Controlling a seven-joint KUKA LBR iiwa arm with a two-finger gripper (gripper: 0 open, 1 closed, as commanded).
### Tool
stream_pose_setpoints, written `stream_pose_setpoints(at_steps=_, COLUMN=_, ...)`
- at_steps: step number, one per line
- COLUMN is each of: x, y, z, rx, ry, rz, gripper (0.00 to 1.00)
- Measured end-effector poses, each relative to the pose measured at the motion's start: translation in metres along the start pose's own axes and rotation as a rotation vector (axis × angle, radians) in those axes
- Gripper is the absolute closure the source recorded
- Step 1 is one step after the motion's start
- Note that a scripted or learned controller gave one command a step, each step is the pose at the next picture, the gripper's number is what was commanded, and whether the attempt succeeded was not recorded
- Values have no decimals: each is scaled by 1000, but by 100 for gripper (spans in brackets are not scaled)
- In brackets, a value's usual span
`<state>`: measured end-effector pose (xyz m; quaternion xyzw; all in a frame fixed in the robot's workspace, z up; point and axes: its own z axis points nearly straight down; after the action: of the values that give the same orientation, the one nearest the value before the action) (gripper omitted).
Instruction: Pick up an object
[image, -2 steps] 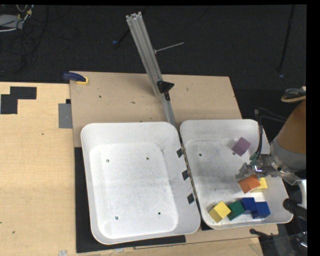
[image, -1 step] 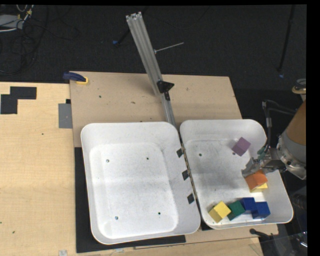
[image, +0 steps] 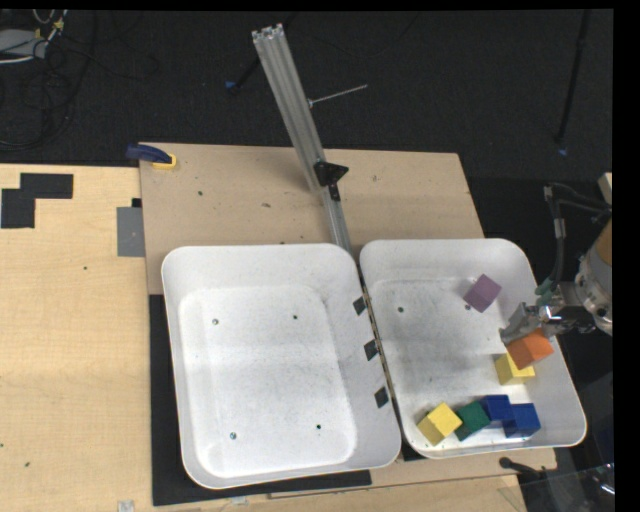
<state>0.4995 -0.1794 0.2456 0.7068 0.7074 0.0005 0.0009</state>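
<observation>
Orange block (image: 531, 349) sits in the right bin (image: 440, 270), near its right wall, touching or just beside a yellow block (image: 513, 369) below it. The jaws (image: 527, 322) hover right at the orange block's upper left edge, arm coming in from the right. Can't tell if the jaws are open or closed, too small and blurred; the block is not clearly between them, so not calling it held.

Other stuff in the right bin: purple block (image: 482, 292) alone toward the upper middle, well apart from the rest; along the front edge a second yellow block (image: 438, 423), a green block (image: 472, 417) and a blue block (image: 510, 414), all bunched together. Left bin (image: 260, 270) sits beside it on the worktop (image: 250, 190).

Step in hand, as I judge it: closing in on the orange block. To do it well: centre over the block rather than its edge, line up with its flat faces, and keep clear of the yellow neighbour and the bin wall. Risk is a corner pinch that squirts the block out. Lift straight up.
</observation>
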Motion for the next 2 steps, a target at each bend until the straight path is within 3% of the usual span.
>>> stream_pose_setpoints(at_steps=1, x=-1, y=1, z=-44, rx=0, ry=0, rz=0, gripper=100)
stream_pose_setpoints(at_steps=2, x=41, y=21, z=-42, rx=4, ry=2, rz=-3, gripper=100)
